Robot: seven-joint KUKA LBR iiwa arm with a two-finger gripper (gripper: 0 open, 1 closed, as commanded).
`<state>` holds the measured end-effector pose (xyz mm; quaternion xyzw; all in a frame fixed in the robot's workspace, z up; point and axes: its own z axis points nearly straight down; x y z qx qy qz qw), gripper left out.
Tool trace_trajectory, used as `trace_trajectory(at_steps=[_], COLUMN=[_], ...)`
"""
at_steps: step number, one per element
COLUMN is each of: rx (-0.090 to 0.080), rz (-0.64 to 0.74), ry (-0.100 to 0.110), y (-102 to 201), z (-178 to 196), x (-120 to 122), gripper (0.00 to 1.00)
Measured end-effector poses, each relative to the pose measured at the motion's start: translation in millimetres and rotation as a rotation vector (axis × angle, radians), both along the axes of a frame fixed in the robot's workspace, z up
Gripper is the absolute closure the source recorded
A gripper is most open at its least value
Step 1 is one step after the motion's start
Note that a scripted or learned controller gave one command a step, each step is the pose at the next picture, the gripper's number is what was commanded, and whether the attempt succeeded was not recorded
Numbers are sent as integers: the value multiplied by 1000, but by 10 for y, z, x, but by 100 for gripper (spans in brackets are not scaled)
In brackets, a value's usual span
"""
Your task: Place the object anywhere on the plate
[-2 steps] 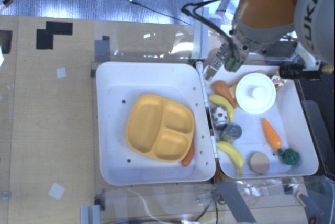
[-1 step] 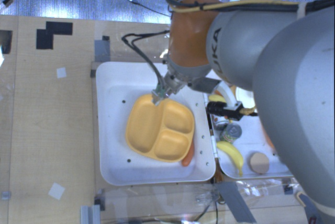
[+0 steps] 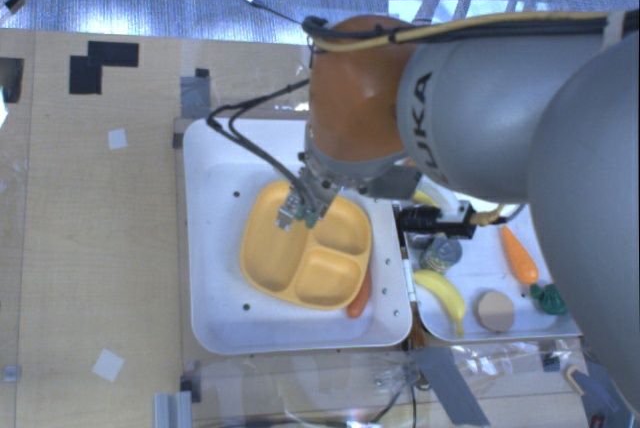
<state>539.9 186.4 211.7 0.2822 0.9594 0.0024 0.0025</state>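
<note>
Claw [image 3: 297, 212] sits low over the yellow divided plate [image 3: 268, 254], tip above the plate's far edge at the big section. Spread or pressed together: cannot tell, the tip is too small and blurred. The plate lies directly under the claw and extends toward the near side, inside the left white bin [image 3: 212, 216]. An orange-red elongated item [image 3: 358, 298] is to the near right of the claw, lying along the plate's near-right rim and touching it; on the rim or just off it is unclear. The rest is right of the claw in the right white bin [image 3: 487, 261], well apart from it. The banana [image 3: 445, 294] is by that bin's left wall, with a small grey round thing [image 3: 441, 253] just beyond it. The carrot [image 3: 520, 256] is farther right. A beige round object [image 3: 493, 311] lies between the banana and a dark green item [image 3: 548, 298]. The grey arm [image 3: 500, 106] with its orange band [image 3: 355, 86] rises behind the claw, covering the far part of both bins.
</note>
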Motion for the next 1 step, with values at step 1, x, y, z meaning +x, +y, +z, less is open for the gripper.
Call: trace_trajectory(at_steps=[1], rx=[-1], rz=[0], ry=[1], y=[-4], z=[-7], x=[-1], gripper=[0])
